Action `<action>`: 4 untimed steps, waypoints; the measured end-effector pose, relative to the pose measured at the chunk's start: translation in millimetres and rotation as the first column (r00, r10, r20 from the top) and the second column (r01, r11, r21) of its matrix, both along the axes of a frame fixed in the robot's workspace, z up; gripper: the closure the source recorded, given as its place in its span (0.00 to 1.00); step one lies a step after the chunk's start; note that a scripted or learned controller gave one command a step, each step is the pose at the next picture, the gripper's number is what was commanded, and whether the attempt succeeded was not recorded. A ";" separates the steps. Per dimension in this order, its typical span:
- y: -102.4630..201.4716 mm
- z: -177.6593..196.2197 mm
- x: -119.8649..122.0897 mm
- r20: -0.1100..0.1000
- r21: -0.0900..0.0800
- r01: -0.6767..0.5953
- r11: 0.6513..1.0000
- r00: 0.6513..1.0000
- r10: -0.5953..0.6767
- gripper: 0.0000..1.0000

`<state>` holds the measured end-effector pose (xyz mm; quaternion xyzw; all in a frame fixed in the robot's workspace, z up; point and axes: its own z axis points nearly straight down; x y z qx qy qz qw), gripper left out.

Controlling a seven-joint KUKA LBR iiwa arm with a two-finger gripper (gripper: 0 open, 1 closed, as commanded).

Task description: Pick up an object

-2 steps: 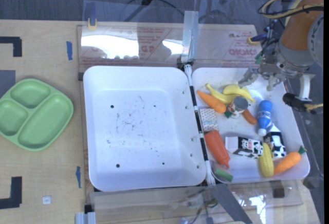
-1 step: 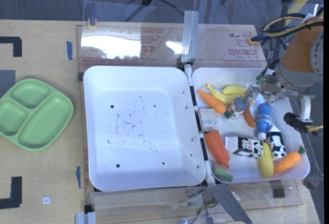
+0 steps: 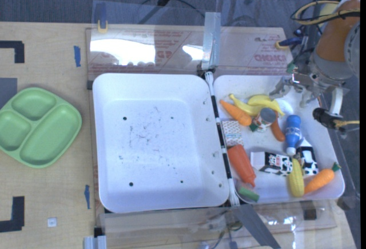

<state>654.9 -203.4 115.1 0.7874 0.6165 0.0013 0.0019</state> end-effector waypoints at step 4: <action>4.7 -26.0 -52.0 0.002 0.016 0.203 0.979 0.979 -0.203 0.00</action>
